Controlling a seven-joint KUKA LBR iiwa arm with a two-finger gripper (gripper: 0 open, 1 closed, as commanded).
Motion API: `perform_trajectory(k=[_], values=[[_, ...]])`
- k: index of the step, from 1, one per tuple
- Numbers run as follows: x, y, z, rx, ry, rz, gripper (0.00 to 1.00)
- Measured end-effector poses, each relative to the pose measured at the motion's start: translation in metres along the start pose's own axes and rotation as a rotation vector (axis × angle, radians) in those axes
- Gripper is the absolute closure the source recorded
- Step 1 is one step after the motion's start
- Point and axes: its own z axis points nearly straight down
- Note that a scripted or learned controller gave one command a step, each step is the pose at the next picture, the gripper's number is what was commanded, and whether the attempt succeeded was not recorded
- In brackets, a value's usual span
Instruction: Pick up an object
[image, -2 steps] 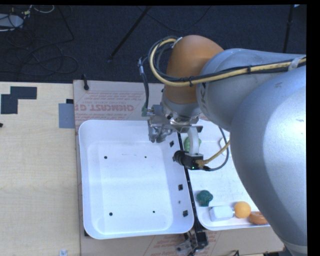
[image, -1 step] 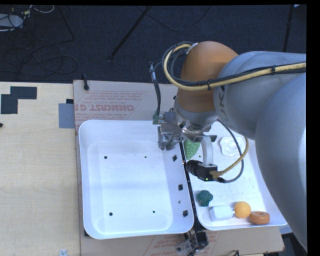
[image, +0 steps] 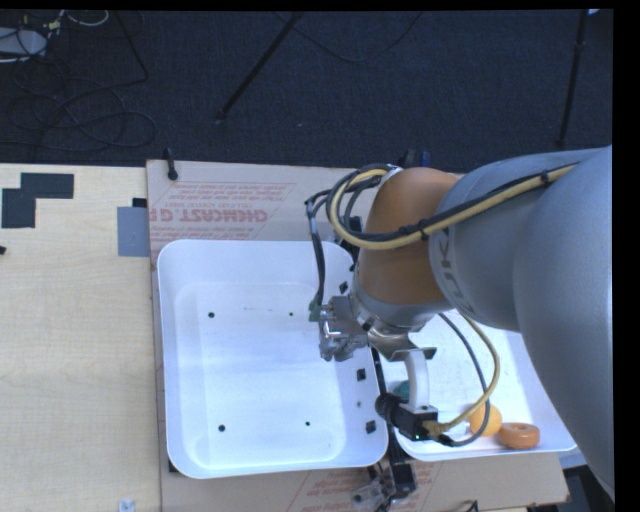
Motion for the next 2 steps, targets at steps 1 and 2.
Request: perform_trajectory(k=[1, 2], values=[[0.078, -0.005, -0.071, -0.016, 0.005, -0.009, 1.0], [-0.039, -0.047, -0.02, -0.003, -0.004, 0.012, 1.0]])
